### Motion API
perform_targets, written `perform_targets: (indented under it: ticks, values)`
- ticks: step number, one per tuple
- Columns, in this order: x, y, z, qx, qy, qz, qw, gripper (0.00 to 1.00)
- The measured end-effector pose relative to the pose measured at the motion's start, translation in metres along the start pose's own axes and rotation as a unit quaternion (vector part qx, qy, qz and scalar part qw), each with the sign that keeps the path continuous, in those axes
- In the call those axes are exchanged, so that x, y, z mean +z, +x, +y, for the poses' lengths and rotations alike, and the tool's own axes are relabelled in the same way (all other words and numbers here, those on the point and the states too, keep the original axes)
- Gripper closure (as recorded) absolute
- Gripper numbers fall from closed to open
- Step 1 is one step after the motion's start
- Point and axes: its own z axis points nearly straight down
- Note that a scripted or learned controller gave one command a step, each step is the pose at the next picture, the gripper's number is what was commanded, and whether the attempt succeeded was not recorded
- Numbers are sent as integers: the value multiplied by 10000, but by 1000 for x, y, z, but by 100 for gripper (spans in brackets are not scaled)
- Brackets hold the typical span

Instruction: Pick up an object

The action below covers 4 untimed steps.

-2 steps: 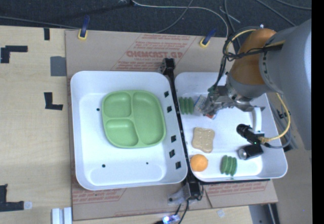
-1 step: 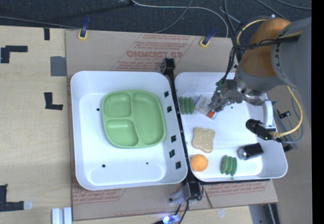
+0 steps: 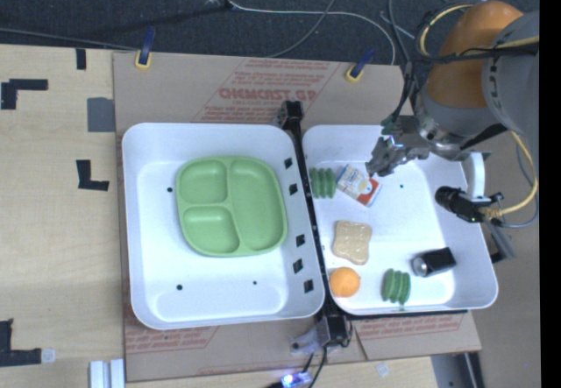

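- The bench point(image 3: 53, 202) carries two shallow white bins side by side; the left bin point(image 3: 149, 290) holds a green divided plate point(image 3: 232, 205), and the right bin point(image 3: 473, 290) holds the small things.
- The grey arm point(image 3: 504, 88), with its orange band point(image 3: 469, 45), reaches in from the right and hangs over the far part of the right bin.
- The gripper point(image 3: 384, 160) sits just right of a small red-and-white packet point(image 3: 359, 185), close above it or touching it; I cannot tell whether it is spread or pressed together, and nothing shows pinched in it.
- Loose in the right bin: a tan slice of bread point(image 3: 351, 241) in the middle, a dark cylinder point(image 3: 432, 263) to its right, a green ridged piece point(image 3: 323, 182) at the far left, another green piece point(image 3: 396, 286) at the near side, and an orange ball point(image 3: 344, 282) at the near left.
- Progress, as I judge it: the approach is made, likely toward the packet, but nothing is lifted. Closing, gripping and raising an object all remain.
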Motion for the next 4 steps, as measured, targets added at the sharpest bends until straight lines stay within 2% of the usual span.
perform_targets:
  ticks: [1,3,4]
  values:
    - [-53,0,1,5,-5,-3,10000,100]
    - [-60,102,-32,-13,30,5,10000,100]
    - [-47,148,-40,-13,35,2,10000,100]
